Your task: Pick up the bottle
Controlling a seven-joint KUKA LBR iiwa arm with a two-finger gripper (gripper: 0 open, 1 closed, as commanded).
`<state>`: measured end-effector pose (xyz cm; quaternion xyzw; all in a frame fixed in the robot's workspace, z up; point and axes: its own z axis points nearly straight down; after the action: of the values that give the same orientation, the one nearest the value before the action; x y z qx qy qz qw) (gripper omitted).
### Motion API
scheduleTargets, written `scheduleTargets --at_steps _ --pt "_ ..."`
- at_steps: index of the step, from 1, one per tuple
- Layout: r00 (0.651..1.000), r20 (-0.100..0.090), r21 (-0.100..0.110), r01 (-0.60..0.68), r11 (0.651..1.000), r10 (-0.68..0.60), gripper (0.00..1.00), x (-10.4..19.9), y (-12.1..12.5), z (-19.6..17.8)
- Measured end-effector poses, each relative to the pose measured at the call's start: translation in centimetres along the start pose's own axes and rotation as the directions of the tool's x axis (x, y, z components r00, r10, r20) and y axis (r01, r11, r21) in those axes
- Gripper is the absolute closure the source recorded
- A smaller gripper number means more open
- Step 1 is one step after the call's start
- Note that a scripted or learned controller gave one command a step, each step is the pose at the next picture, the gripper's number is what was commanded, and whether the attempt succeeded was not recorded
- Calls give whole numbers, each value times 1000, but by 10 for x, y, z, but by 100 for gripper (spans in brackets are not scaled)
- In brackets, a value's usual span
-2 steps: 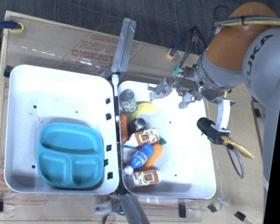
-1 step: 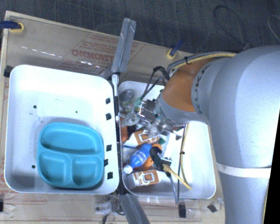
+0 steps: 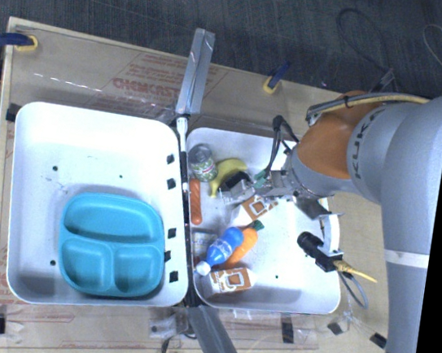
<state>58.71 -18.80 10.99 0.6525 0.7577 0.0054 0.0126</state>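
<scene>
While the bench (image 3: 98, 63) sits on dark floor, the left bin (image 3: 36, 144) holds a blue tray (image 3: 112, 244). The right bin (image 3: 303, 287) holds the bottle (image 3: 224, 248) at 7 o'clock, diagonal, cap toward 7. The gripper (image 3: 254, 186) hovers at 10 o'clock; its opening probably can't be judged.

The bottle (image 3: 224, 247) looks like glossy blue plastic with a white cap. Left of it, the tray (image 3: 112, 244) is smooth matt turquoise plastic. Both bins (image 3: 44, 145) look like smooth white plastic. The bench (image 3: 97, 71) beneath looks like bare wood.
</scene>
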Motion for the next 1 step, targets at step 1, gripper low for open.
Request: scheduleTargets --at_steps 1 --pt "990 8 -15 -138 990 138 0 32 -28 1"
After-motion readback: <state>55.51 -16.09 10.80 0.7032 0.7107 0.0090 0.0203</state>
